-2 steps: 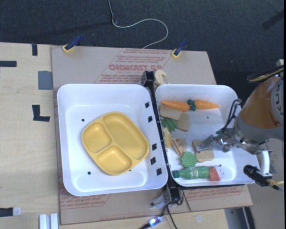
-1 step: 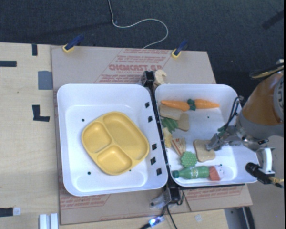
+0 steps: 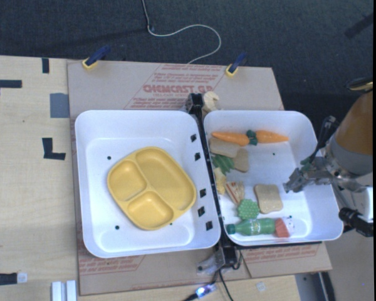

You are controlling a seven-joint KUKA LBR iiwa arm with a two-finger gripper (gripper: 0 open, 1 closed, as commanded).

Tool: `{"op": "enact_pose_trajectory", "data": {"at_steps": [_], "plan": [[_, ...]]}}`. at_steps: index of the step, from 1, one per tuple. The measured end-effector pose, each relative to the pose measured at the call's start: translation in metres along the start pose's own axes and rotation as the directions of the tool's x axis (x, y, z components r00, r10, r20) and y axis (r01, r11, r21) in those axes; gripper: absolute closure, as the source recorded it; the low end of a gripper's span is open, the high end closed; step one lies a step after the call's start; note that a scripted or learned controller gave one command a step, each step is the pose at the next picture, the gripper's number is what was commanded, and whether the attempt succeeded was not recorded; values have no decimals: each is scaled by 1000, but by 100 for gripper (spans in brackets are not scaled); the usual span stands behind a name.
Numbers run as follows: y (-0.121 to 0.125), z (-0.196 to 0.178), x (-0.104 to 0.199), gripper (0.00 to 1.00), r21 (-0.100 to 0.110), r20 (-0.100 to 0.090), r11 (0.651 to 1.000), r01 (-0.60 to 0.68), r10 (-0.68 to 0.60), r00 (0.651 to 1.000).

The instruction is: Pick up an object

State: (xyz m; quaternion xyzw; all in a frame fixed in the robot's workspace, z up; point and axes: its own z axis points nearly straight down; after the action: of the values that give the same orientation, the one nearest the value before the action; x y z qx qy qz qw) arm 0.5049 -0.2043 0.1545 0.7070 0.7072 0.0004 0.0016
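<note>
**Mia:** In the right bin (image 3: 313,224), what can you see?

**Ben:** Lots of toy food. There are two orange carrots (image 3: 249,137) lying end to end near the far wall. Just below them is a tan piece of bread (image 3: 224,147). Another slice of toast (image 3: 269,198) lies more in the middle. A green bottle (image 3: 258,227) with a red end lies on its side near the front wall. Some green leafy bits (image 3: 224,163) and some fries (image 3: 234,191) sit by the left wall.

**Mia:** Where is the robot's hand?

**Ben:** The jaws (image 3: 296,182) are over the right side of that bin, a little to the right of the toast. The arm (image 3: 356,140) comes in from the right, with its orange band up high.

**Mia:** Is it holding anything?

**Ben:** I can't tell if the jaws are open or closed. They look dark and small. I see nothing between them.

**Mia:** And the left bin (image 3: 88,168)?

**Ben:** A yellow plate (image 3: 151,187) with three parts lies in it. Both bins sit on brown cardboard (image 3: 175,86) on the worktop (image 3: 25,168).
</note>
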Motion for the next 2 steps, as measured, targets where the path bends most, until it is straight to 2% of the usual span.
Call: {"op": "enact_pose_trajectory", "data": {"at_steps": [1, 2], "plan": [[-3, -62, -1, 100, -2, 1, 1000, 1, -1, 1000], [-3, -70, -1, 100, 3, -1, 1000, 1, -1, 1000]]}}
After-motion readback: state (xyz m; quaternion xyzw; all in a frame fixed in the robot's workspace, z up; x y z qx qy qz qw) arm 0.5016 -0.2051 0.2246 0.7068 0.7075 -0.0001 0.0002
